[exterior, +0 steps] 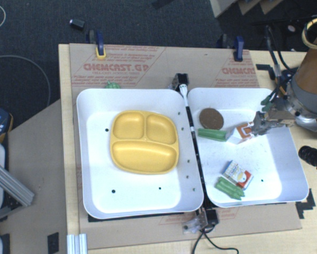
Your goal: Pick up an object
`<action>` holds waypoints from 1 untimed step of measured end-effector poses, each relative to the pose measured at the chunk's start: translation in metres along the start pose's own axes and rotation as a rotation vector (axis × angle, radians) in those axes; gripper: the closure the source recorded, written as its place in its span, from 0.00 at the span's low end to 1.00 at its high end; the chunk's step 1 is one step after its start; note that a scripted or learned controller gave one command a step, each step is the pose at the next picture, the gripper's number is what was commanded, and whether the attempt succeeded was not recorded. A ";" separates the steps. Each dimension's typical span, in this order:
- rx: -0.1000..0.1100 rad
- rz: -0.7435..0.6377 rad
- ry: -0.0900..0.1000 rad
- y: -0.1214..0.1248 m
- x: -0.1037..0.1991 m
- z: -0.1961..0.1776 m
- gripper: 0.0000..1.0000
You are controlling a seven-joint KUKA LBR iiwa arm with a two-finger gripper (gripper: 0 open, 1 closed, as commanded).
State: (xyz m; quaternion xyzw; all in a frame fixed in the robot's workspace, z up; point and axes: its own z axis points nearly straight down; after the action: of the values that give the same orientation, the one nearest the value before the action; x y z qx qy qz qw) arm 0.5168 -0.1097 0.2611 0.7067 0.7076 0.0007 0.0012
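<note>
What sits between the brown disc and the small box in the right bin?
In the camera view, a green piece lies just below the brown disc; from there down to the small box is bare white bin floor.

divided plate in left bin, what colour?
Yellow. The divided plate lies in the left bin; the camera view shows it clearly.

A robotics lab: around the table (pixel 147 62), its protective board held by blue clamps (pixel 100 44), loose cables (pixel 20 62) cross dark carpet.
</note>
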 end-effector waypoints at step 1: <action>-0.010 -0.008 0.003 -0.037 0.073 -0.102 1.00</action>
State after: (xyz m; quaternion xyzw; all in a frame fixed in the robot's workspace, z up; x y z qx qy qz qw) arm 0.4796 -0.0370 0.3626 0.7038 0.7104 0.0051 0.0036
